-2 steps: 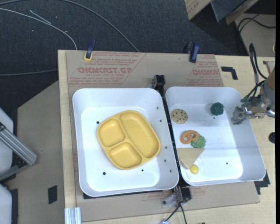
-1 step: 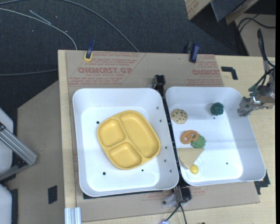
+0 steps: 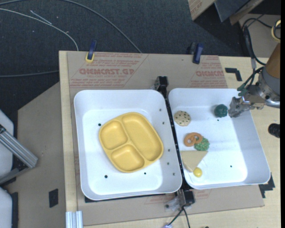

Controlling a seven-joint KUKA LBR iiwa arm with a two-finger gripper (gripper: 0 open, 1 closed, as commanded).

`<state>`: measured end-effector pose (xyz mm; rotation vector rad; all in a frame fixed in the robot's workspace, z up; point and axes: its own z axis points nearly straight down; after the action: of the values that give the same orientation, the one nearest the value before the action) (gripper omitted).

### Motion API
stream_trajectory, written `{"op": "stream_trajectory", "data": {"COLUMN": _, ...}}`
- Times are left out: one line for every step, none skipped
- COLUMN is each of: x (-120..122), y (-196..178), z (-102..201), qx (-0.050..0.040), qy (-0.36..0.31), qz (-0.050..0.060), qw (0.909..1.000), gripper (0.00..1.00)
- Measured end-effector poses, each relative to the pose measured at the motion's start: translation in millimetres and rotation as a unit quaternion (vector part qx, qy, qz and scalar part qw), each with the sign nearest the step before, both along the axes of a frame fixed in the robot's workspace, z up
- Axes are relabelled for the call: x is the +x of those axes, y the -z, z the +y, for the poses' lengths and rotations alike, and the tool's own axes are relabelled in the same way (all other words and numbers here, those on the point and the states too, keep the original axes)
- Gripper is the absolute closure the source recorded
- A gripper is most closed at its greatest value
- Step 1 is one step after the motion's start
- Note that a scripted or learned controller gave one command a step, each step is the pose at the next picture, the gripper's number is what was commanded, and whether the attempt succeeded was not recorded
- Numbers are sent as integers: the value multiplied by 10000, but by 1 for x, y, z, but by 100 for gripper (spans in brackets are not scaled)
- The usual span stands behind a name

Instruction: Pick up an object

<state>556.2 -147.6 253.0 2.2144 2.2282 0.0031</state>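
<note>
The arm (image 3: 272, 82) runs off the right edge, so only its wrist end and a bit of orange band can be seen. The gripper (image 3: 234, 109) is small and dark against the right bin's wall (image 3: 260, 147), too fine to read. The pale wedge (image 3: 193, 159) lies partly under the green piece (image 3: 201, 144) and a yellow ball (image 3: 197, 172), and what it is can't be told. Print on the cardboard sheet (image 3: 107, 70) is faint. At the left edge a metal rail (image 3: 15, 144) is cut off, and the boxes (image 3: 231, 9) up top too.
</note>
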Motion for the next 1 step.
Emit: {"op": "stream_trajectory", "data": {"x": -1, "y": -2, "z": 61, "qx": 4, "qy": 2, "qz": 15, "qw": 10000, "gripper": 100}}
